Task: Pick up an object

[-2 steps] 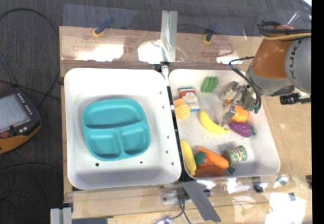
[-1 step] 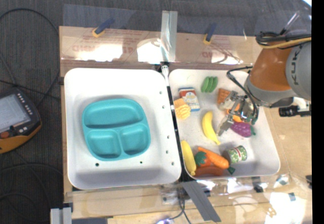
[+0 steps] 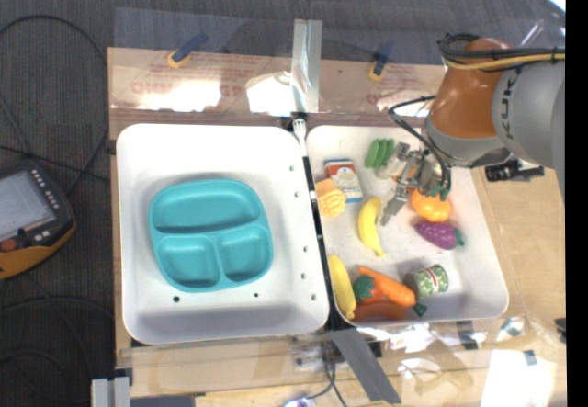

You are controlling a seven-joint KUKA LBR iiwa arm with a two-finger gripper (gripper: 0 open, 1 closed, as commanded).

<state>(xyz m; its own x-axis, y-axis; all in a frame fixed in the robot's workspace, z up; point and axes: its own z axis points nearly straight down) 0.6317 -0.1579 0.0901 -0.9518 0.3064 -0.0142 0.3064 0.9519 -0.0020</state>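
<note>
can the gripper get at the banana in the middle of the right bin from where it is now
Probably yes. The gripper hangs just right of the banana, whose top is uncovered; the corn lies apart to its left.

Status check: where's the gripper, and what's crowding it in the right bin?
Gripper low in right bin. Nothing seen between fingers. Banana beside it, orange pepper close.

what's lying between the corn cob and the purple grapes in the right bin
In the camera view, the yellow banana lies between the corn cob and the purple grapes, on the right bin floor.
</note>
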